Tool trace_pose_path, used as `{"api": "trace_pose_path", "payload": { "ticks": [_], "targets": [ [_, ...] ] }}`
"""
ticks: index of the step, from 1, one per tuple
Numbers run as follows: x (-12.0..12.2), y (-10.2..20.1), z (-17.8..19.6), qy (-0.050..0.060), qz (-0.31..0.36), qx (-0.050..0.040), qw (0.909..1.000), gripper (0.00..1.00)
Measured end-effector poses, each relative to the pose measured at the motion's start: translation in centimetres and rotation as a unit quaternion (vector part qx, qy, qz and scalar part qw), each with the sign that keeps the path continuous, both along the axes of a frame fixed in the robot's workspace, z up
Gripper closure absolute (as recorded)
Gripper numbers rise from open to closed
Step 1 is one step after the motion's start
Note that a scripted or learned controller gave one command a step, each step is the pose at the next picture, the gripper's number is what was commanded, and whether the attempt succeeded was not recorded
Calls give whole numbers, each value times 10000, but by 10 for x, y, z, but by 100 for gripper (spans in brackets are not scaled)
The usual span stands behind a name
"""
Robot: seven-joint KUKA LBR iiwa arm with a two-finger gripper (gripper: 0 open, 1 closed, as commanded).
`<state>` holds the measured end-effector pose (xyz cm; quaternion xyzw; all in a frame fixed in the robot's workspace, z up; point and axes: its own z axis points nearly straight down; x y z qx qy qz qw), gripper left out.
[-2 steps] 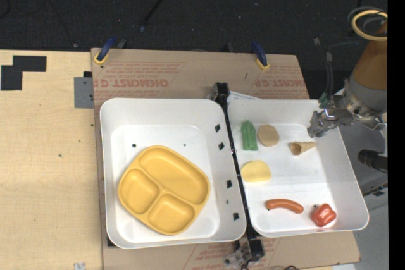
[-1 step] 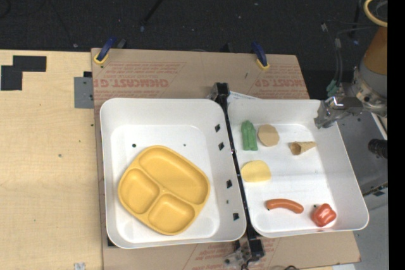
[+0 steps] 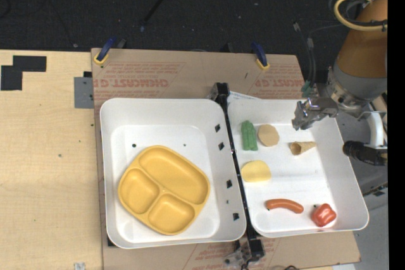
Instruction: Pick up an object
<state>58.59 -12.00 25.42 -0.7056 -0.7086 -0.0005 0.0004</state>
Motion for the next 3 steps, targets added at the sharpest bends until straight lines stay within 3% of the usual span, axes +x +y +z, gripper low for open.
{"api": "trace_pose_path", "payload": {
  "ticks": [1,3],
  "targets": [
    [7,57,-11,6,0,-1,10000,100],
    [-3,168,-23,10,-4,-3,10000,100]
  ]
}}
